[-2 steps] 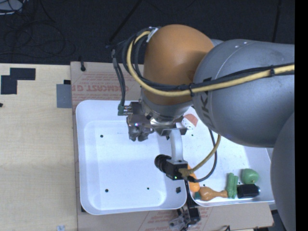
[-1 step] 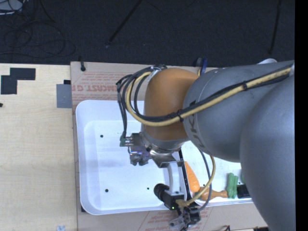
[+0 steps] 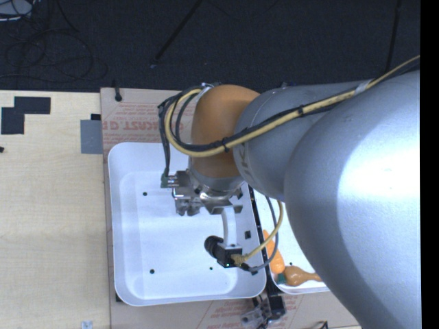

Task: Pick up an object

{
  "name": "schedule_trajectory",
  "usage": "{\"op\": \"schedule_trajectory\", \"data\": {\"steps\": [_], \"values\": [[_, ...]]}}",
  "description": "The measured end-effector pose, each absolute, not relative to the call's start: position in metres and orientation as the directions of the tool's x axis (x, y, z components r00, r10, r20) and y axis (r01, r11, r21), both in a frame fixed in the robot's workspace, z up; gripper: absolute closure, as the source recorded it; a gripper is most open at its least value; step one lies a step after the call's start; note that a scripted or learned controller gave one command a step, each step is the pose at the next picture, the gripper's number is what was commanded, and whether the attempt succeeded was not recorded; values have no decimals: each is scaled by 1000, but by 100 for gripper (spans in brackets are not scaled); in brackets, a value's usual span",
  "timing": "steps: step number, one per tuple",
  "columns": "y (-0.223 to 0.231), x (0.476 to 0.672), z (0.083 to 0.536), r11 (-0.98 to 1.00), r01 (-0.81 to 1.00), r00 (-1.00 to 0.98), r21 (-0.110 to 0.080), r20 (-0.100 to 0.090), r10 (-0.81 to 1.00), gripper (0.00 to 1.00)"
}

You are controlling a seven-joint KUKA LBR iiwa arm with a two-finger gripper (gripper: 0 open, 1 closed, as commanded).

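- Orange-yellow object (image 3: 296, 275) lies in the covered bin (image 3: 305, 290), at its near rim and mostly hidden under my arm (image 3: 343, 184); I cannot make out what it is.
- My gripper (image 3: 195, 205) hangs over the open bin (image 3: 114, 218), above its white floor and well apart from that object. Whether it is wide or narrow I cannot tell.
- I judge this to be the approach step, with no grasp made yet.
- Next I need to cross the shared rim, centre over the object, then descend.
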State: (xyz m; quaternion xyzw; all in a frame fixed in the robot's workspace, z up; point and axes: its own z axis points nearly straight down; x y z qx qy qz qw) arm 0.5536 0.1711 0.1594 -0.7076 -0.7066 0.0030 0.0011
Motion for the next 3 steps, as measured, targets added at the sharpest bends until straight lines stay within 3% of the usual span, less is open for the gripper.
{"op": "schedule_trajectory", "data": {"steps": [1, 2, 3], "values": [[193, 620, 108, -3, 1000, 3, -5, -1, 1000, 100], [216, 646, 267, 3, 1000, -3, 14, 5, 1000, 100], [198, 628, 179, -1, 1000, 1, -11, -4, 1000, 100]]}}
